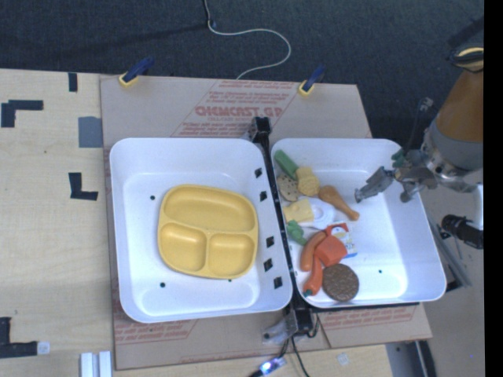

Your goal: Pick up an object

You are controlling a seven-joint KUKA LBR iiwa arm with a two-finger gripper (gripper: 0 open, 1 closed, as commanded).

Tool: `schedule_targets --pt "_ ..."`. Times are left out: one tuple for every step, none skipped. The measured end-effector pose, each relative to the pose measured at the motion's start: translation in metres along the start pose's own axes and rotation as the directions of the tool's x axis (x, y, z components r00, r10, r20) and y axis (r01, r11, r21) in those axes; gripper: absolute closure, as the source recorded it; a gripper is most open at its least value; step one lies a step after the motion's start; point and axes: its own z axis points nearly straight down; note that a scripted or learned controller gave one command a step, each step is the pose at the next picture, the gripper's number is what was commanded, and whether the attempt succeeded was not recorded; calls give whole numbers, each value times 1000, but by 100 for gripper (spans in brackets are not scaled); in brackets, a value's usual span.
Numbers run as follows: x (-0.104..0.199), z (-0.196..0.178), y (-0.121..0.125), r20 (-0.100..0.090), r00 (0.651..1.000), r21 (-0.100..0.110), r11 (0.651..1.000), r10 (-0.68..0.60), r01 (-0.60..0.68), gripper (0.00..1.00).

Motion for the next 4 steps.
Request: schedule_targets --pt "-3 60 6 0 1000 5 1000 0 0 0" --pt "5 107 3 0 1000 4 1000 -1 1 0" --pt "5 130 5 0 1000 -6 1000 0 0 0" --pt "8 115 10 -2 1000 -19 1000 -2 2 100"
